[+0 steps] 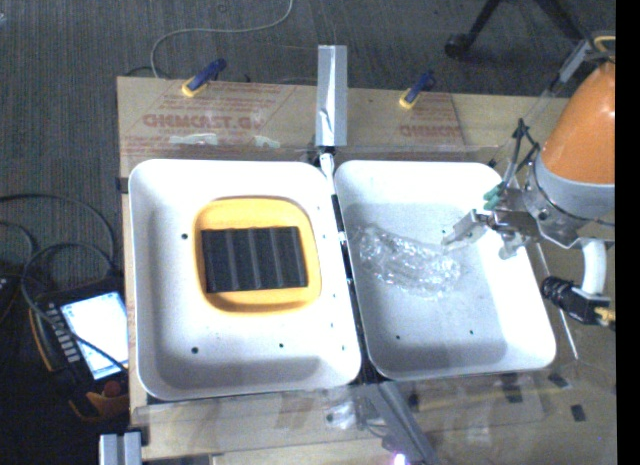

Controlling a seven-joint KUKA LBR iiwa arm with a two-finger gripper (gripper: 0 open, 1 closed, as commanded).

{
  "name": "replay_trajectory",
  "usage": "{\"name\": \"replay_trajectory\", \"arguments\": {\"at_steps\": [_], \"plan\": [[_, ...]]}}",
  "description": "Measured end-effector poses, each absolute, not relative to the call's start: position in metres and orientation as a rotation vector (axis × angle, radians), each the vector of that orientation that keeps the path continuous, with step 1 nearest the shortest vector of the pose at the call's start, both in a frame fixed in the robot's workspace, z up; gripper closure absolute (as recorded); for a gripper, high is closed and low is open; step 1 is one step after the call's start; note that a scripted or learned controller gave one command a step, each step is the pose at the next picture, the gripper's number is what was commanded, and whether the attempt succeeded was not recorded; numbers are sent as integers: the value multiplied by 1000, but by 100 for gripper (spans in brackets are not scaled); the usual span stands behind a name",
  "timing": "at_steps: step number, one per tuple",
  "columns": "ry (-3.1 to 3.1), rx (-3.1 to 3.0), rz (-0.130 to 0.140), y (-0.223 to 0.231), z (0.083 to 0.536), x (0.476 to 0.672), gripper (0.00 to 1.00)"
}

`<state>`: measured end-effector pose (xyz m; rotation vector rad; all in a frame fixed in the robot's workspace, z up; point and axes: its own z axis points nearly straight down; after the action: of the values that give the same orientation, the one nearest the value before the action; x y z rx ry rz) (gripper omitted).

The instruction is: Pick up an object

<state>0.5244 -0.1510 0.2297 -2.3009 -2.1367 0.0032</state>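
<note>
From my remote station I see the arm (585, 143) entering from the right, its orange band above the grey wrist, angled down over the right bin (520, 348). The end effector (478, 223) hangs above that bin's right half, pointing left; I cannot tell whether it is wide or narrow. Just left of its tip lies 1 clear crumpled plastic object (408, 259), glossy and wrinkled, on the bin floor, not gripped. The left bin (160, 343) holds 1 yellow rounded-rectangle tray (215, 298) with a black ribbed insert. Both bins are smooth white and shallow, resting on a brown board surface (225, 118) with 2 blue-yellow clamps (203, 77).
</note>
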Motion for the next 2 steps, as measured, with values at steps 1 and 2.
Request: {"name": "replay_trajectory", "arguments": {"at_steps": [1, 2], "plan": [[-2137, -2301, 3, -151, 230, 524, 0], [-2215, -2223, 4, -161, 125, 541, 0]]}}
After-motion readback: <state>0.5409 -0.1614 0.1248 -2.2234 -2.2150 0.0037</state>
